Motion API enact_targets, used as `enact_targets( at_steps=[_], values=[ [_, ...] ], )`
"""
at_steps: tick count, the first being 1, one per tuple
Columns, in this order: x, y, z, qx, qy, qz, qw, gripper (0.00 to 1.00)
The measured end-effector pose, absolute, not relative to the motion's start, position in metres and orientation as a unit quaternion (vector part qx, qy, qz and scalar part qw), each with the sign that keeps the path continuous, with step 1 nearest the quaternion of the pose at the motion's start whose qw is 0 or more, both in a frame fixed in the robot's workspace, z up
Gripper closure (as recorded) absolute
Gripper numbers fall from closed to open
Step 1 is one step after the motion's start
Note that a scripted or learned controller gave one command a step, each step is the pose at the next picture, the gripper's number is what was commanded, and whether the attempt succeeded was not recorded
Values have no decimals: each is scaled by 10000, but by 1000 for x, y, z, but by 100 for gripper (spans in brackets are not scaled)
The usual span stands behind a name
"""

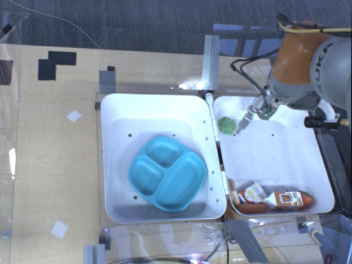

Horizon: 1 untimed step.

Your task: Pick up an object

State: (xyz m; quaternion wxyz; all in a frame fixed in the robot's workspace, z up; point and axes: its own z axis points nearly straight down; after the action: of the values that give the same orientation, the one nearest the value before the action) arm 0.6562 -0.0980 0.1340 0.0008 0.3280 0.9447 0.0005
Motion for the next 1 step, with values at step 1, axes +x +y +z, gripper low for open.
enact_targets(
  at_steps=[1],
  values=[
    [557,-91,89,3249,9457,23,74,0]
  ],
)
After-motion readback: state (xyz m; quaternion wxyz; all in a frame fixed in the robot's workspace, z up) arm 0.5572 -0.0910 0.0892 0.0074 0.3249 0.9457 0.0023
